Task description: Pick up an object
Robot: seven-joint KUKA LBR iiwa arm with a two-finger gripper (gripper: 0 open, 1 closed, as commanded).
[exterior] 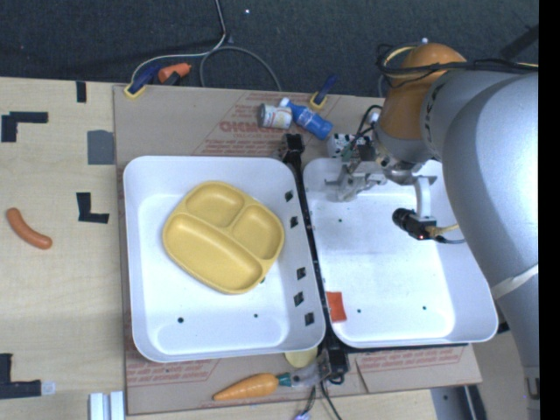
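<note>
A yellow divided plate [225,235] lies flat in the left white bin [149,322], a little above that bin's middle. My gripper [352,178] hangs low over the far left corner of the right white bin [455,322], close to the wall between the two bins. The grey arm with its orange band [411,103] comes in from the right above it. Nothing shows at the gripper's tip. The plate sits well to the gripper's left, across the divider.
A small orange tag [335,305] lies by the right bin's near left wall. Outside the bins are a toy carrot [248,387] at the front, a blue and white bottle [297,116] at the back, and a sausage [28,228] far left.
</note>
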